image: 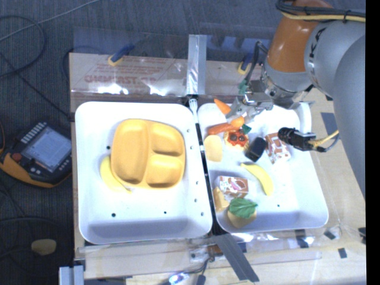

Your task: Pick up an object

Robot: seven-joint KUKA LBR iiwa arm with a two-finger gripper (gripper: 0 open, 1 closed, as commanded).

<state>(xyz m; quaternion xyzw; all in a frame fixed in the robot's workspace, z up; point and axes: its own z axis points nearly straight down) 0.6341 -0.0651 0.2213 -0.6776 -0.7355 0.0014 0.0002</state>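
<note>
My gripper point(245, 110) hangs over the far left part of the right bin point(297, 215), under the orange-banded wrist. Just below and left of it lies an orange carrot point(227, 126), with a small orange piece point(221, 105) behind it. A red and black toy point(237, 138) sits right under the gripper's tip. Close by are a black block point(255, 148), a red and white packet point(278, 148), a yellow banana point(261, 177) and a pale yellow piece point(214, 149). I see nothing lifted off the bin floor.
A snack packet point(232, 186) and a green leaf on a tan lump point(241, 210) lie at the right bin's near left. The left bin point(95, 218) holds a yellow divided plate point(147, 153) over a banana point(107, 174). A handheld controller point(41, 153) lies left of the bench.
</note>
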